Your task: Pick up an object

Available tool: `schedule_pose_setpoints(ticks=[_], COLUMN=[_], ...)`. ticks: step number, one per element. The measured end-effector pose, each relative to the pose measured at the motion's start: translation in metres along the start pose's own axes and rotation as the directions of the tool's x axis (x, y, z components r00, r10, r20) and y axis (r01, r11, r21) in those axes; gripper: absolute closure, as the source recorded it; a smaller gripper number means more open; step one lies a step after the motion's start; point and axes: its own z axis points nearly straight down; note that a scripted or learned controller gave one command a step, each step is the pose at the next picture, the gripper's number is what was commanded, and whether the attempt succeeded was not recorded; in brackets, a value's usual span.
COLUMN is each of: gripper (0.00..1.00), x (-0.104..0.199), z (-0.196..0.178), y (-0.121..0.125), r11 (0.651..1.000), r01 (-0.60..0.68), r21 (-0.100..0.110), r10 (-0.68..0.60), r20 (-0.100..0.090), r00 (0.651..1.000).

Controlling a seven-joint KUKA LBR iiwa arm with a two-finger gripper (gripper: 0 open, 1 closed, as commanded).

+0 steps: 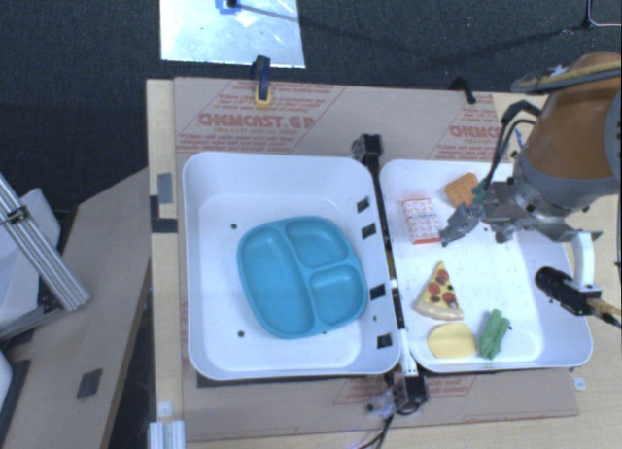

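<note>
You're at the approach: the gripper (465, 226) hangs over the right bin (569, 345), fingers parted, empty. Next, lower onto the packet (420, 220).

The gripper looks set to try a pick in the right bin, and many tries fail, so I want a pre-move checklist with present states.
1. Gripper is over the right bin, near its far left part: ok.
2. Nothing is between its fingers: ok.
3. Fingers open or shut: cannot tell.
4. Nearest targets lie free: red and white packet just left of the fingertips, orange piece behind them: ok.
5. Pizza slice, yellow piece and green piece sit nearer the front, apart from the gripper: ok.
6. Blue divided tray is in the left bin, out of the way: ok.
</note>
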Motion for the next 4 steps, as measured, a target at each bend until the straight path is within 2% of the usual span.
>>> schedule_pose_setpoints(ticks=[1, 3, 4], gripper=[0.0, 0.0, 0.0], x=[0.0, -0.003, -0.002], z=[-0.005, 0.119, 0.135], y=[0.002, 0.002, 0.002], r11=[1.0, 1.0, 1.0], r01=[0.002, -0.001, -0.001], r21=[-0.011, -0.006, -0.009], r10=[-0.002, 0.001, 0.001], r20=[0.001, 0.001, 0.001], r00=[1.0, 1.0, 1.0])
